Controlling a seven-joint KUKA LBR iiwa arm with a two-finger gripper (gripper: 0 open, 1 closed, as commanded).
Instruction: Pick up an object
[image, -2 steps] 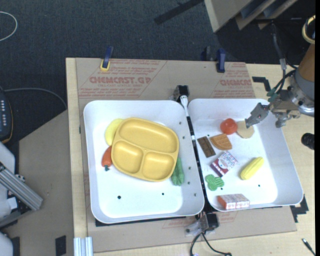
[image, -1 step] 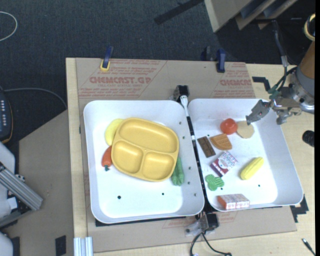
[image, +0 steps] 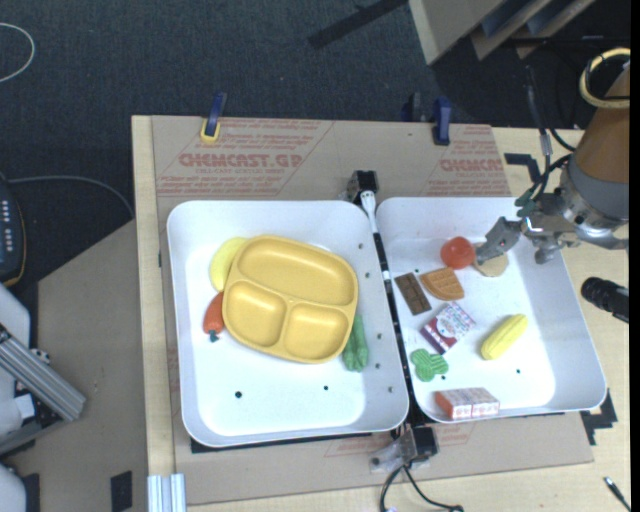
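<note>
The gripper (image: 508, 243) hung over the upper part of the right bin (image: 560, 330), reaching in from the right; whether its fingers stood apart or together could not be told. A beige round piece (image: 491, 266) lay just beneath the fingertips, with a red ball (image: 457, 251) just to its left and an orange wedge (image: 443, 284) below that. Nothing was visibly clamped. The yellow divided plate (image: 288, 297) sat in the left bin (image: 200, 330).

Red print on the brown board (image: 300, 150) covering the tabletop reads "CHEMCAST GP" behind the left bin, with smaller red lines above and below it too fine to read. A second, partly cut-off red print lies behind the right bin, unreadable.
</note>
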